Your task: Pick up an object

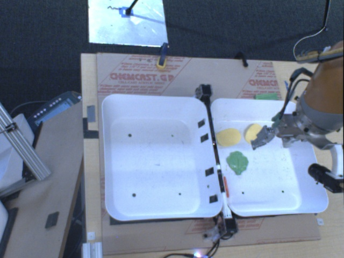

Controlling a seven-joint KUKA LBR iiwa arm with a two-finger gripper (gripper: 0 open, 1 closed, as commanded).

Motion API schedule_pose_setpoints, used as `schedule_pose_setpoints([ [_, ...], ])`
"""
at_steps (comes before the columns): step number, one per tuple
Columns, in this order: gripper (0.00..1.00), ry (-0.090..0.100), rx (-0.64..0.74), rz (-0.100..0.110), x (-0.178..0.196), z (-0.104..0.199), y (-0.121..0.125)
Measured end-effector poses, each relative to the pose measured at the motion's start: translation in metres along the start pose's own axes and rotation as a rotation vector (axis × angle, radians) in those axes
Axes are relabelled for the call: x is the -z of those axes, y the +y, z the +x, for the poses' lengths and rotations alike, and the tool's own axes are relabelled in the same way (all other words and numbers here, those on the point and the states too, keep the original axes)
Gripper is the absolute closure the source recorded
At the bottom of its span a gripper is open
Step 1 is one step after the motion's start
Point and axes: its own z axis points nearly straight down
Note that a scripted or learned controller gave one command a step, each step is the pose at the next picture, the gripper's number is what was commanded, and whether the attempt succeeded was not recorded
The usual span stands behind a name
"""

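Bench with 2 shallow white bins side by side, on a board printed with red lettering.

Left bin (156, 155): white floor with a few small dark dots, likely holes.

Right bin (269, 190): holds 3 small items, all in its upper left part.
- Yellow disc (229, 137), flat, near the divider between the bins.
- Yellow lump (252, 131), just right of the disc, apart from it by a thin gap. Its right side is partly covered by the gripper.
- Green piece (237, 162), leaf-like with a ragged outline, below the disc and close to the divider, apart from both yellow items.

Arm (322, 98) enters from the right, orange band above the wrist, grey body below, cables running along it. The gripper (263, 137) sits low over the right bin, its dark tip against the right edge of the lump. Cannot tell if the tip is spread or closed; it reads as 1 dark-grey mass from this slant. Cannot tell if it touches the lump or hovers just above it. Nothing is seen lifted; all 3 items look to lie on the bin floor.

Divider (210, 144): dark strip with several black clips between the bins. A small red sliver (224, 185) lies beside its lower part.

Beyond the bench: a shiny metal plate (127, 15) on dark carpet, and a yellow clamp (162, 62) at the board's far edge.
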Motion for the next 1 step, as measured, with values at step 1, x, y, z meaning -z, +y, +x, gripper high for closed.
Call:
schedule_pose_setpoints([
  [1, 0.0, 0.001, -0.004, 0.008, -0.1794, -0.0164, -0.0183],
])
